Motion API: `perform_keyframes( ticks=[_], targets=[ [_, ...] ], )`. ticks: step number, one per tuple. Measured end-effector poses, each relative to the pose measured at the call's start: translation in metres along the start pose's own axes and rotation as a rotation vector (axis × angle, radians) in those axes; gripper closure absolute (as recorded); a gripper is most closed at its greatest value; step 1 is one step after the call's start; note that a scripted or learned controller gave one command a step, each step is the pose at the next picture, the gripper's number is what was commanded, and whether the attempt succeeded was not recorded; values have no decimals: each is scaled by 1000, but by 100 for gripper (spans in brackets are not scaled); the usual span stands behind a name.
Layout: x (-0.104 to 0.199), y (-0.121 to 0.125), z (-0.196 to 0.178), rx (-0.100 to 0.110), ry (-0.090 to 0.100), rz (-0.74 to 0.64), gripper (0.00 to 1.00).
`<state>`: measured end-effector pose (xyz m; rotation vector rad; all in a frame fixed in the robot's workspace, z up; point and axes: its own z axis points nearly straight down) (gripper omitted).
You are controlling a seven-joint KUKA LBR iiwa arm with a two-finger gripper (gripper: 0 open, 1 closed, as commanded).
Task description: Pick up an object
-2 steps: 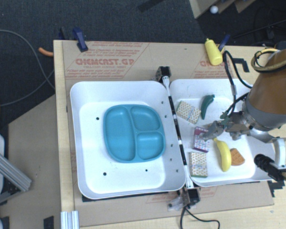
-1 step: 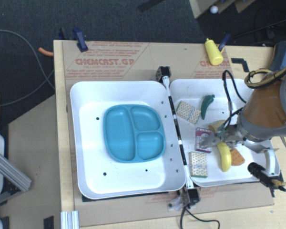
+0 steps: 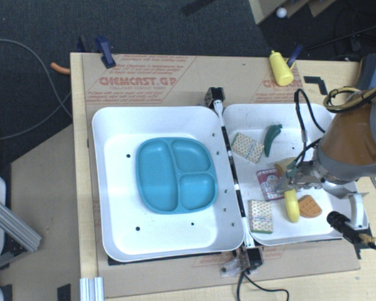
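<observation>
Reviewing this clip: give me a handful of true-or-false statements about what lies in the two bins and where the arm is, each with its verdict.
1. The blue divided plate lies in the left bin. True.
2. The green object lies on the blue plate. False: it lies in the right bin.
3. The arm's claw is over the right bin. True.
4. A yellow object lies in the left bin. False: it lies in the right bin, beside an orange piece.
5. A yellow clamp sits on the board behind the bins. True.
</observation>
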<state>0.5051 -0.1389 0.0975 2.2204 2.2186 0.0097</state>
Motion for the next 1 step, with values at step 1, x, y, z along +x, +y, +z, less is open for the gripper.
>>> perform_keyframes(
  ticks=[1],
  targets=[
    [75,45,-87,5,-2,-3,100]
  ],
)
